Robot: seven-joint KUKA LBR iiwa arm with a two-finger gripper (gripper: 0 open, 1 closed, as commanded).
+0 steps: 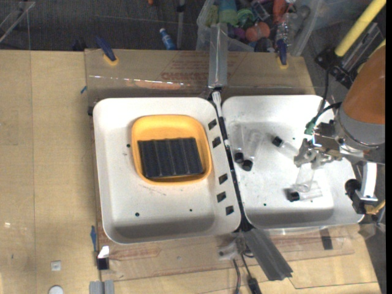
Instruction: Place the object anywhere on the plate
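A white left bin [110, 182] sat at the frame's centre left and held an orange plate [142, 129]. A dark ribbed slab [170, 158] lay flat on the plate, covering most of its floor, with its ribs running up and down the frame.

The right bin [269, 216] touched the left one along a shared middle edge. Clear vials with black caps lay scattered in it. One vial [250, 146] was near the bin's left wall, and a second [283, 144] was up toward the middle. A third [305, 192] was in the lower right part, with its cap pointing left.

The arm [367, 103] came in from the right edge of the frame. Its gripper [310, 154] was low over the right bin, just above the third vial in the picture. Whether the gripper was open or closed, and whether it gripped anything, could not be told. It was well apart from the plate.

A clear box [257, 8] of coloured items stood at the top of the frame, beyond the wooden bench [43, 164].
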